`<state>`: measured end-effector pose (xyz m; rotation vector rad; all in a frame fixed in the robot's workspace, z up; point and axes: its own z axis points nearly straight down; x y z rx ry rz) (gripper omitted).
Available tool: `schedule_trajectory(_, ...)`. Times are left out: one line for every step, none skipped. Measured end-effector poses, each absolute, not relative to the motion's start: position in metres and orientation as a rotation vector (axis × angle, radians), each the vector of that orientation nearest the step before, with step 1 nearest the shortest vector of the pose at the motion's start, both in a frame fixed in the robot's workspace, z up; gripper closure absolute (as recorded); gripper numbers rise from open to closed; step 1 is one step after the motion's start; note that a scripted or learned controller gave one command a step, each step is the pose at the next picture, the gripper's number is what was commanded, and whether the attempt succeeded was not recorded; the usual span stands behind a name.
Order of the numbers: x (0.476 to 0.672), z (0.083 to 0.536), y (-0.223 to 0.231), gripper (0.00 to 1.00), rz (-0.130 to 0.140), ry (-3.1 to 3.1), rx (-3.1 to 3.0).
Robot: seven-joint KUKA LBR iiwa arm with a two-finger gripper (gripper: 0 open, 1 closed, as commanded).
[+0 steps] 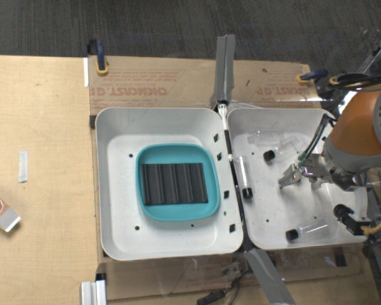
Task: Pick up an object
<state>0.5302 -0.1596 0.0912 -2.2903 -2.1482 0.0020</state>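
From the overhead camera, we see the arm [360, 127] enter at the right, its orange band cut off by the frame edge. Its gripper [291, 176] hangs over the middle of the right bin [274, 237], metal fingers [286, 180] pointing left and drawn to a narrow tip. They look close together with nothing visible between them, though glare and cabling blur the wrist.

Several things in this bin are clear plastic and hard for us to make out. 1 clear tube with a black cap [307, 231] lies near the bin's near wall, its long axis running left to right, cap at the left end. A marker-like pen [242, 179] lies along the left wall, long axis near to far, dark end toward us. A small black piece [269, 154] sits in the far half, with faint transparent shapes beside it that we cannot identify.

The left bin [114, 170] holds a teal tray [176, 154] with a dark ribbed insert, lying flat at its centre.

Beyond the bins, a cardboard sheet [140, 84] carries red print, upside down from this view, that reads roughly "CHEMCAST GP". 2 clamps grip its far edge. On the wooden bench at far left we see a small packet [0, 212] with a red and white label, too small to read, partly cut off by the frame.
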Motion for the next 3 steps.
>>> schedule_trajectory(0.546,0.091,-0.181,0.0,0.001,-2.177,-2.265)
schedule_trajectory(0.659,0.092,-0.142,0.0,0.002,-2.121,-2.319)
schedule_trajectory(0.604,0.092,-0.169,0.0,0.003,-2.026,-2.401)
